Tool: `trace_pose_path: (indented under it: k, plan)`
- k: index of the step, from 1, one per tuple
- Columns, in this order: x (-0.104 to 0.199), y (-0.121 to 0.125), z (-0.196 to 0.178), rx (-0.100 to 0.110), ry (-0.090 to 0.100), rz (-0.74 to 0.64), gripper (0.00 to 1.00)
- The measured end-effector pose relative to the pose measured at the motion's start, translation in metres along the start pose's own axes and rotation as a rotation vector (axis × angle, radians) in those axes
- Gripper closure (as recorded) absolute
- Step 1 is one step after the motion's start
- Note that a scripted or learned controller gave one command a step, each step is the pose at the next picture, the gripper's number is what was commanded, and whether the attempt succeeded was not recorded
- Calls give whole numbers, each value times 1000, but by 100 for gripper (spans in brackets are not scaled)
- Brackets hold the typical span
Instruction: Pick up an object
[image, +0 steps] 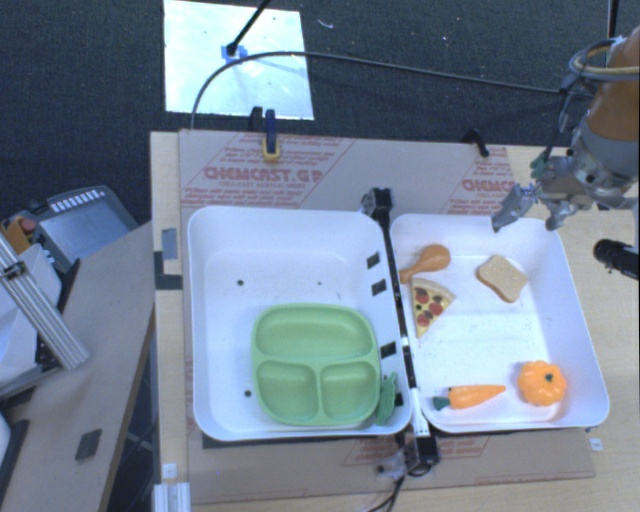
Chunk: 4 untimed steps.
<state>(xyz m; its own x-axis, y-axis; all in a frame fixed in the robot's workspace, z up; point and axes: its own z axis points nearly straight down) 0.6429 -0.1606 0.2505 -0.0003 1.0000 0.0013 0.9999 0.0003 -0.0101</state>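
Landmark: the black divider where the two white bins met; all places were taken from it.
Left bin: lay left of the divider and held a green sectioned plate, whose right edge sat close to the divider, toward the near end.
Green scrap: a small green piece was wedged between the plate and the divider at the near end; its kind could not be told.
Right bin: lay right of the divider and held five toy foods, none touching another.
Drumstick: just right of the divider, toward the far end.
Pizza slice: just right of the divider, nearer than the drumstick.
Bread slice: well right of the divider, level with the drumstick.
Carrot: near the divider at the near end, lying flat with its tip pointing away from it.
Pumpkin: far right of the divider, beside the carrot's tip.
End effector: hung above the far rim of the right bin, well right of the divider, fingers spread apart with nothing between them.
Arm: came in from the right, above the worktop.
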Motion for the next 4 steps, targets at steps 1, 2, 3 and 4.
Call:
trace_pose_path:
  k: [1, 2, 3, 4]
  plan:
    - [1, 2, -8, -12, -2, -3, 0]
    - [-1, 4, 32, -12, -2, -1, 0]
    - [3, 8, 92, -10, -2, -4, 0]
    - [3, 4, 151, -12, -2, -2, 0]
